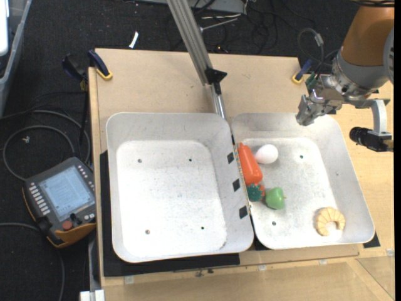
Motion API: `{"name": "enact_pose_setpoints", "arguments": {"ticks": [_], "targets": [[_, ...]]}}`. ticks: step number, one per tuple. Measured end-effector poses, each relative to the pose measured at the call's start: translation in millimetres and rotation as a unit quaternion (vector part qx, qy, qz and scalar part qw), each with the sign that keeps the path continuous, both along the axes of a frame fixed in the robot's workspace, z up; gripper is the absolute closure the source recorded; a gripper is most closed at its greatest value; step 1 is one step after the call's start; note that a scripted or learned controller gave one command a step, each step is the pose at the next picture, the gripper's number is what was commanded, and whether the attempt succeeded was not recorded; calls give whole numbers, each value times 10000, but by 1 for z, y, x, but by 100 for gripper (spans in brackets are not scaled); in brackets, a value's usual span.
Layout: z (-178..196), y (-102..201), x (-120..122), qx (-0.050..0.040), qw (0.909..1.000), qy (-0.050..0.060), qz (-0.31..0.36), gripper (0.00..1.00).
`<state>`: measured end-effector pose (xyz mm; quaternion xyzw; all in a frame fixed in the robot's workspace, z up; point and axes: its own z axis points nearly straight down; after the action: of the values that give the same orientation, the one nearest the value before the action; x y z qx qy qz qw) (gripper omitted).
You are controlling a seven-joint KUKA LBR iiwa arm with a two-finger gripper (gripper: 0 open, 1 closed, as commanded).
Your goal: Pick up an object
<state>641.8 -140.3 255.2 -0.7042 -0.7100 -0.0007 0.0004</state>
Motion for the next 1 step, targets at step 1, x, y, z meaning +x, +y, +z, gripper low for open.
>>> {"name": "enact_pose_setpoints", "arguments": {"ticks": [1], "targets": [[6, 51, 4, -3, 10000, -4, 0, 100]]}}
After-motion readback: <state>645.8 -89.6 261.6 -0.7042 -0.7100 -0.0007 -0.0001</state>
